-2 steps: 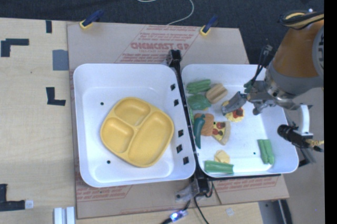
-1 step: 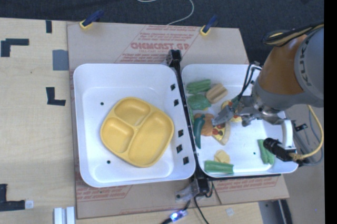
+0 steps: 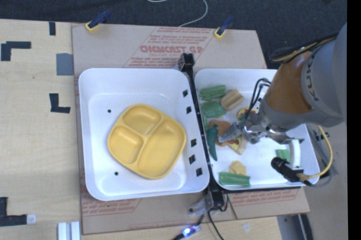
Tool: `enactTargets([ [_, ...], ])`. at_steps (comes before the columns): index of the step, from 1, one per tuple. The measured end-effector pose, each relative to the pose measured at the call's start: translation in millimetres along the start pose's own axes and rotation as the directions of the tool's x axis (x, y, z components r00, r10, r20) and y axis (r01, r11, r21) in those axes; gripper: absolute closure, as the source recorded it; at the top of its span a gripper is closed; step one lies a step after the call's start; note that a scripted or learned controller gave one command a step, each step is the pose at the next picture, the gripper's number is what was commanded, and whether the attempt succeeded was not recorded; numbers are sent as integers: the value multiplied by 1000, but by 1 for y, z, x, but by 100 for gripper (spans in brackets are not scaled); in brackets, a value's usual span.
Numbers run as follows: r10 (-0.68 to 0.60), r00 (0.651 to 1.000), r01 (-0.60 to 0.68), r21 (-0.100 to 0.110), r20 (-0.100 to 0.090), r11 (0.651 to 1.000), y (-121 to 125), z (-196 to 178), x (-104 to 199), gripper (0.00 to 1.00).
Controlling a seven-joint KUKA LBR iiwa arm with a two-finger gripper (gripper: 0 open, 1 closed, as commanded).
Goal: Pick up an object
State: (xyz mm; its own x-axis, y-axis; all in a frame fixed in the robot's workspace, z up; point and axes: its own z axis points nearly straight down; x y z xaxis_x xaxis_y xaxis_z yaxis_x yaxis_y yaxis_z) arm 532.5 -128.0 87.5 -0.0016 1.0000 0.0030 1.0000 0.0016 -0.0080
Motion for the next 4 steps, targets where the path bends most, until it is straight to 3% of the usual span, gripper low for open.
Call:
enactTargets([
  [1,1,1000,-1,-9,3,1000,3,-16,-2,100],
  [3,0,1000,0,-12,4,1000,4,-132,1,100],
  [4,-6,1000,6,-8,1,1000,42,-128,50,100],
])
